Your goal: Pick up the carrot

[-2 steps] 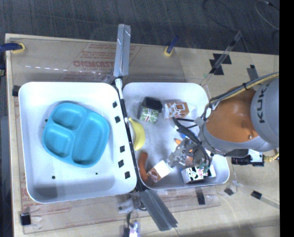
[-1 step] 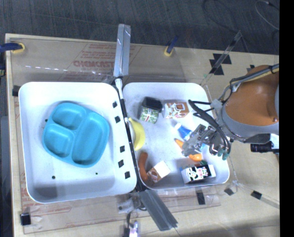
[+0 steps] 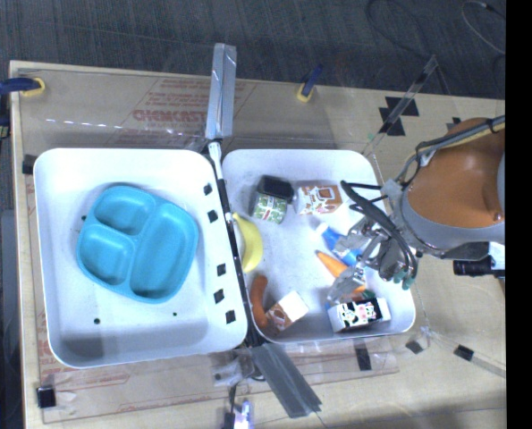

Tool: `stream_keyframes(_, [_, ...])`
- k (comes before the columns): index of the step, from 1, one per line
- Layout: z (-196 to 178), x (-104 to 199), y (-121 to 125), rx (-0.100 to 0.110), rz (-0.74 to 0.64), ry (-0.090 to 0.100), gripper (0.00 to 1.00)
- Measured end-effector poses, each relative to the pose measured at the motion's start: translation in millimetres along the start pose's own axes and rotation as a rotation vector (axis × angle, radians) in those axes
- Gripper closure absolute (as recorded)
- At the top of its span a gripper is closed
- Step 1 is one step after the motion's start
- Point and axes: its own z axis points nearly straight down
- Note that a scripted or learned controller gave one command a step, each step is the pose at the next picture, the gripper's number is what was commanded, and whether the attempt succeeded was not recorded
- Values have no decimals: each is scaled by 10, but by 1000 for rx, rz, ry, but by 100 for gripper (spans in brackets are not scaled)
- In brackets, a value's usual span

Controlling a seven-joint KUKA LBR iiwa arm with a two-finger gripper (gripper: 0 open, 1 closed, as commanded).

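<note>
Your carrot [image 3: 334,263] lies in the right bin [image 3: 283,164], toward its right side, a small orange piece pointing up-left. Just above it sits a blue and white item [image 3: 334,238], and just below it a black and white carton [image 3: 362,312] rests against the bin's lower right corner. The gripper [image 3: 353,275] hangs right over the carrot's lower right end, amid a tangle of cables; you cannot tell from this view how its fingers stand or whether anything is between them. The arm [image 3: 453,190] reaches in from the right, its orange band above the bin's right rim.

Further left in the same bin you see a yellow banana [image 3: 249,242] against the divider, a brown sausage-like piece [image 3: 258,298] beside a small box [image 3: 288,310], a green can [image 3: 269,207] and a snack packet [image 3: 318,199] near the top.

The left bin [image 3: 69,329] holds a blue divided plate [image 3: 139,241].
</note>
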Motion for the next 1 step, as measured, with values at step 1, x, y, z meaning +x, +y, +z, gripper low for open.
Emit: stream_keyframes(1, [-109, -317, 179, 0, 2, 1, 0])
